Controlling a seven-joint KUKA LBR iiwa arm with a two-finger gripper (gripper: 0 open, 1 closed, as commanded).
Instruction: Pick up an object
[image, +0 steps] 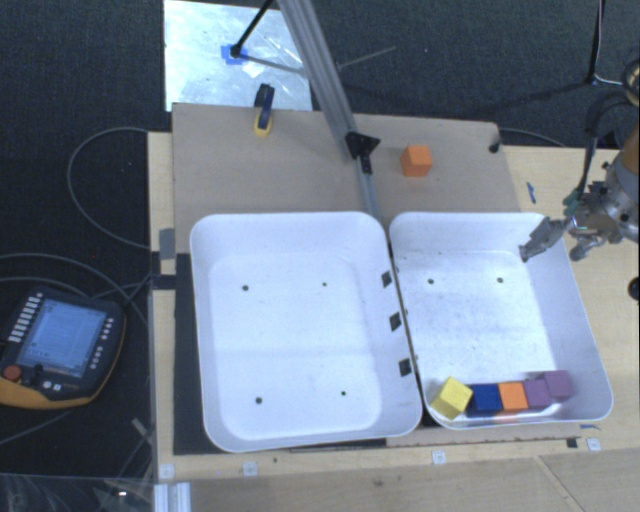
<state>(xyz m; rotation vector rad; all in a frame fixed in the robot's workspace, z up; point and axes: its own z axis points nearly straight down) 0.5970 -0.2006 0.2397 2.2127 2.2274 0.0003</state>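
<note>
I'm hovering gripper (558, 240) over right bin (580, 300) rim, fingers apart, empty. Approach step; I'm needing descent toward yellow cube (452, 397) row.

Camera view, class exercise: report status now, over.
Gripper open, holding nothing, over right bin's far right edge. Blocks lined along that bin's near wall, untouched. Orange cube outside bins. Nothing blocking.

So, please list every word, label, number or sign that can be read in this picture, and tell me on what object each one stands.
No text can be read in this picture.
Teach pendant: its lit screen and buttons are too small and blurred to read.
Coloured blocks in the right bin: no markings visible.
Orange cube on the bench: no markings visible.
</note>
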